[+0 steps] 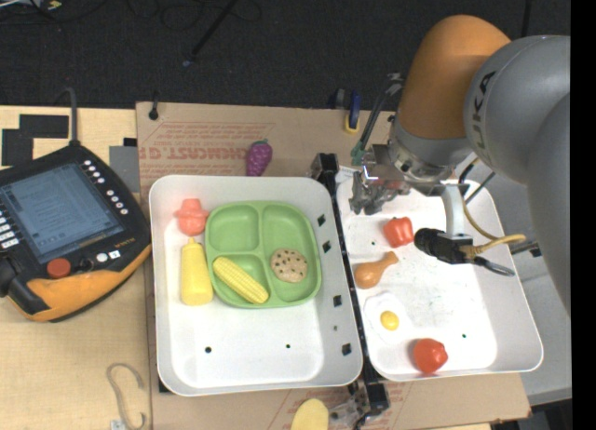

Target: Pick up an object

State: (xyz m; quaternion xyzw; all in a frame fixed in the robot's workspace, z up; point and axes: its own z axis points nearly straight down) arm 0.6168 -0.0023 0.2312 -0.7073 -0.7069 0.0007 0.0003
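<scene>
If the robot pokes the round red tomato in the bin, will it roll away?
Probably. The round red toy tomato has no flat side showing, so a push would likely roll it across the right white bin. It looks like smooth plastic, so it is probably light, stiff, and may slip from the gripper.

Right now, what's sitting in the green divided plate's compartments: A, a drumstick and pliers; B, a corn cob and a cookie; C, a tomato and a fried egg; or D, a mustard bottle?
B: the corn cob and the cookie lie in the green plate's lower compartments.
</scene>
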